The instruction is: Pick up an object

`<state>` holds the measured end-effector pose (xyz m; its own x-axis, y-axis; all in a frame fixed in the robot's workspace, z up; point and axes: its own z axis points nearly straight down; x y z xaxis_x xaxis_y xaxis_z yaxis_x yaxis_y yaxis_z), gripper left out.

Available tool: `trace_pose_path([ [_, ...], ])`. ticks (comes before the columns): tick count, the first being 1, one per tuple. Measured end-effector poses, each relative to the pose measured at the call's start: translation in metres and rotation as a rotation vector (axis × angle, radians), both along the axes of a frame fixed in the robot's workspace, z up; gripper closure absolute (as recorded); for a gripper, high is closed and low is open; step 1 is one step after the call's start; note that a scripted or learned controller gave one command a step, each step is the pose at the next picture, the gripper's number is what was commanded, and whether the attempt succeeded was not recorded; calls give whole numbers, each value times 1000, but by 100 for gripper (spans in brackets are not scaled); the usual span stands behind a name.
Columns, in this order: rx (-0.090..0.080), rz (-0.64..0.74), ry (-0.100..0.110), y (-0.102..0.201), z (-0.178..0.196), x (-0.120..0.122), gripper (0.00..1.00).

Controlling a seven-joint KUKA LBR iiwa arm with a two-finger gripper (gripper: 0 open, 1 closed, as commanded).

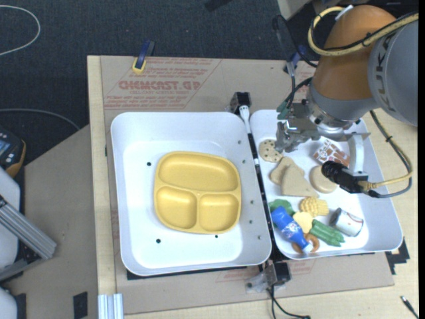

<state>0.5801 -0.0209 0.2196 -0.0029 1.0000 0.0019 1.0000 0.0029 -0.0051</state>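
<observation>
The metal two-finger gripper (289,140) hangs low over the right white plastic bin (385,211), just above a tan bread-slice-shaped toy (288,176) and beside a round holed cracker (268,149); its grip I cannot tell. A glossy yellow three-compartment tray (196,191) fills the left bin (133,178)

— From where is the bench (199,78) viewed?
— From above, at a slant, with both white bins (133,244) framed side by side; the arm (352,52) is seen entering from the right.
</observation>
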Motion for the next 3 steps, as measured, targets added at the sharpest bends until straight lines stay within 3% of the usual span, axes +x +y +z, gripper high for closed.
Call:
trace_pose_path([
  [1,0,-2,-2,7,6,-13,100],
  [2,-2,-1,-8,13,15,-4,100],
  [3,-1,-4,-1,12,-5,-10,100],
])
